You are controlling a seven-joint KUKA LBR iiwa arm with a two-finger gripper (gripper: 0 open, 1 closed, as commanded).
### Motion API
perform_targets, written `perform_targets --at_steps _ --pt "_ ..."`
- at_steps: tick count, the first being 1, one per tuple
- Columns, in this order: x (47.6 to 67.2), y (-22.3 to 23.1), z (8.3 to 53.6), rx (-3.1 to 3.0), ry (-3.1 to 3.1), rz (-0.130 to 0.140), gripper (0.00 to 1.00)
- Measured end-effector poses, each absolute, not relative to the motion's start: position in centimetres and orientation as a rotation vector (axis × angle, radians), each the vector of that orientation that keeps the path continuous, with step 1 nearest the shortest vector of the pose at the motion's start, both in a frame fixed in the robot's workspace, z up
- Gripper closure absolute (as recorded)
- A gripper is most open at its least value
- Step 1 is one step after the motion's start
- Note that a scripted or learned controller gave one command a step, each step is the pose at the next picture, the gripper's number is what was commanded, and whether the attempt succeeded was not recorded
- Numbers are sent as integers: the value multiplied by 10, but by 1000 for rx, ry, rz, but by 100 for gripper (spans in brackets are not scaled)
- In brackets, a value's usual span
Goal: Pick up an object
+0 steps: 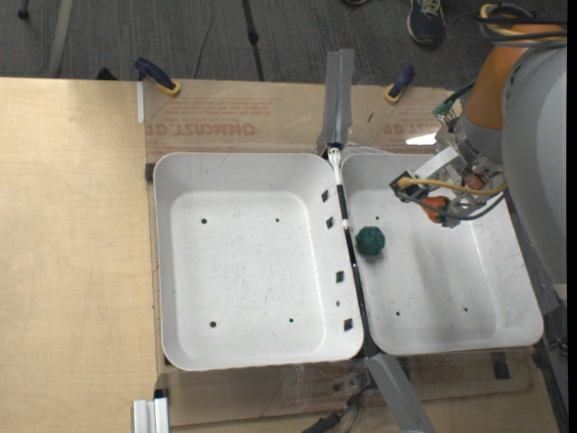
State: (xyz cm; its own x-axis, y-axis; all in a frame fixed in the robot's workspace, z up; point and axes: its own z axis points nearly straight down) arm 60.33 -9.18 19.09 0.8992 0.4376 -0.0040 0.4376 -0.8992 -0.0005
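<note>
Bench bears two white bins. Green ball (370, 241) sits in right bin (451, 323), far-left area near divider. Gripper (442, 207) hovers right of ball; finger state undeterminable. Risk: ball rolls on contact.

This looks like a robotics lab. A plywood bench (63, 242) carries two white bins (171, 242) on cardboard held by spring clamps (155, 75) at its far edge. Beyond that edge lie grey carpet, tripod legs (248, 25), loose cables and a bystander's sneakers (425, 12).
</note>
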Motion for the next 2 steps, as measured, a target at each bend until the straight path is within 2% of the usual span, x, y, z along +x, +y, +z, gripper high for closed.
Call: perform_targets --at_steps 1,2 --pt "603 -92 191 3061 705 -7 0" --pt "511 -204 91 3116 422 -8 0"
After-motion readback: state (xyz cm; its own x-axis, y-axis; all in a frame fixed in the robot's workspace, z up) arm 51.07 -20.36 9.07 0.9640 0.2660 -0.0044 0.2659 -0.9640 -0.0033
